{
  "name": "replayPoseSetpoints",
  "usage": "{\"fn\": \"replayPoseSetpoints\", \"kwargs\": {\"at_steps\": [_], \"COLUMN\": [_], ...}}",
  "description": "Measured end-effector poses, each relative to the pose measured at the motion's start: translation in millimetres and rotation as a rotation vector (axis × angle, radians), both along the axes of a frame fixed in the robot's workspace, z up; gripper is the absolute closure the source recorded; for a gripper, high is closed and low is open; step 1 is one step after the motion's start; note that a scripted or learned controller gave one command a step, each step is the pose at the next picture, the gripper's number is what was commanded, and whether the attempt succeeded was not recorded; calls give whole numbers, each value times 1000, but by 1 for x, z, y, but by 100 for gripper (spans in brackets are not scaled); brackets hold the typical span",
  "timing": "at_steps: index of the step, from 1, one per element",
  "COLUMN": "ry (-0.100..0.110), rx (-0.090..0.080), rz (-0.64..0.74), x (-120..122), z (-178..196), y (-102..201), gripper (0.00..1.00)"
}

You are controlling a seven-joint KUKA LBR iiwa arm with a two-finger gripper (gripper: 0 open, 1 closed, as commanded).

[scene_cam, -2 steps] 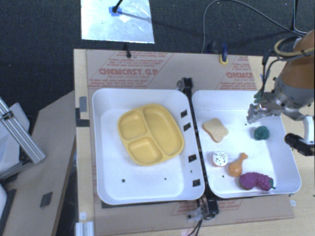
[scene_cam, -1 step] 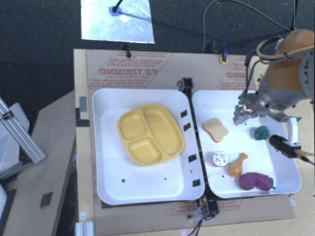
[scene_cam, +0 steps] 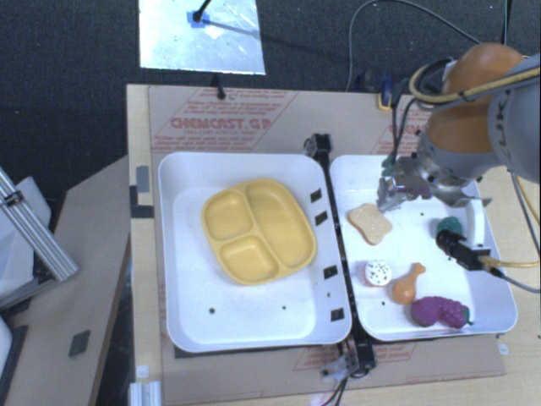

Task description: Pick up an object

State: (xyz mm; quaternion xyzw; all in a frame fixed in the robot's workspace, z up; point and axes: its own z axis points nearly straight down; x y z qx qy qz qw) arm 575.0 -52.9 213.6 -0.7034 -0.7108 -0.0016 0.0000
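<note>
My gripper [scene_cam: 389, 194] hangs low over the back of the right bin [scene_cam: 490, 299], just above and right of a tan bread slice [scene_cam: 370, 223]. Nothing shows between its fingers. Nearer the front lie a white speckled ball [scene_cam: 378, 272], an orange drumstick-shaped toy [scene_cam: 407, 284] and a purple grape bunch [scene_cam: 439, 311]. A dark green object [scene_cam: 449, 226] sits near the bin's right wall, partly hidden by the arm's hardware.
The left bin [scene_cam: 182, 311] holds a yellow divided plate [scene_cam: 256, 229]. A black divider strip [scene_cam: 331, 244] runs between the bins. A shiny square sheet [scene_cam: 201, 25] lies on the dark floor behind the bench.
</note>
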Motion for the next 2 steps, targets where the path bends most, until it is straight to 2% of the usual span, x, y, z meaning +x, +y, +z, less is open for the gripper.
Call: {"fn": "replayPoseSetpoints", "kwargs": {"at_steps": [1, 2], "ry": [2, 2], "rx": [1, 1], "rz": [1, 1], "x": [-21, -27], "z": [8, 4], "y": [54, 116], "gripper": [100, 100]}}
